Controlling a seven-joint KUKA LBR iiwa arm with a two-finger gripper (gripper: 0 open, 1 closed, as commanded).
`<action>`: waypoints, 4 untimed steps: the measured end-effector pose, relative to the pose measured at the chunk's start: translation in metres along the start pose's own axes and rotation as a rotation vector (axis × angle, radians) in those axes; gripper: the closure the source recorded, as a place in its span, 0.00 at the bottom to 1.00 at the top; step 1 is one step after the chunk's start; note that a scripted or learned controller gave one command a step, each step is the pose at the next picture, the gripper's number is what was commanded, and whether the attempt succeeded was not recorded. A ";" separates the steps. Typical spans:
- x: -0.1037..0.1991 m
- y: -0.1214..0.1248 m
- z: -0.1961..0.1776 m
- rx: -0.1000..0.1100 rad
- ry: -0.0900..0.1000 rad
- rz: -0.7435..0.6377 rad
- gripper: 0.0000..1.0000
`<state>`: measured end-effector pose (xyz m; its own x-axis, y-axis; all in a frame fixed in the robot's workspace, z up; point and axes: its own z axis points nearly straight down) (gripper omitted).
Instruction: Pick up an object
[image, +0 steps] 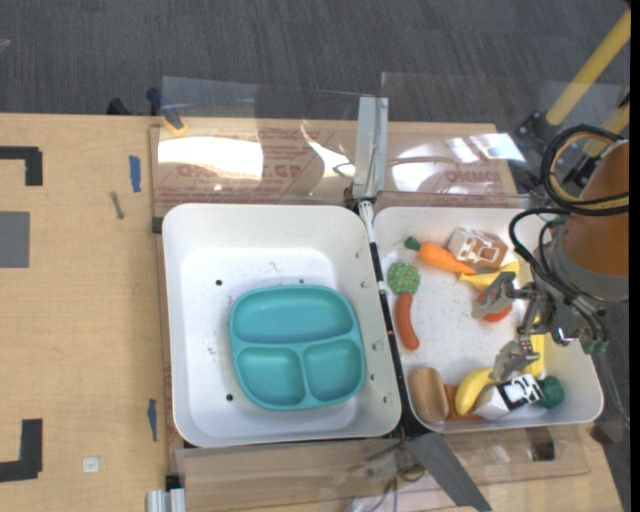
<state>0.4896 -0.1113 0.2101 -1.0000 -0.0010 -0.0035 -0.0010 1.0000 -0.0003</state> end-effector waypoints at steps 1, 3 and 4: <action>-0.055 0.004 0.112 -0.003 0.013 -0.010 0.00; -0.146 0.019 0.122 0.000 -0.009 0.071 0.00; -0.150 0.020 0.108 0.001 -0.024 0.069 1.00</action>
<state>0.6403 -0.0916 0.1031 -0.9973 0.0684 -0.0273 0.0685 0.9977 -0.0007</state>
